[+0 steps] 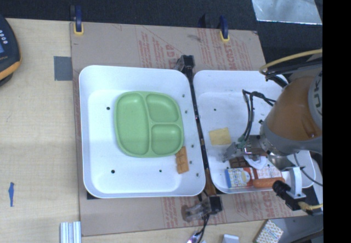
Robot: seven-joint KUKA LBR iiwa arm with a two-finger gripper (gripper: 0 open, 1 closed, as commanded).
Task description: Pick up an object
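A green three-part plate [148,123] lies in the left bin [96,126]. An orange-brown cracker-like piece [181,160] rests by the plate's lower right corner. In the right bin [219,91] lie a yellow sponge-like block [220,136] and, near the front wall, a white, blue and red packet [245,176] with an orange tube-like item [265,183] beside it. My gripper [239,151] hangs low over the right bin, just right of the yellow block and above the packet. The wrist covers most of it.
The arm's orange band [293,110] and cables [252,102] cover the right bin's right half. Blue-and-yellow clamps [78,20] [223,28] hold the cardboard base at the back. A dark device [6,44] lies at the far left. Small clutter sits by the front edge [200,212].
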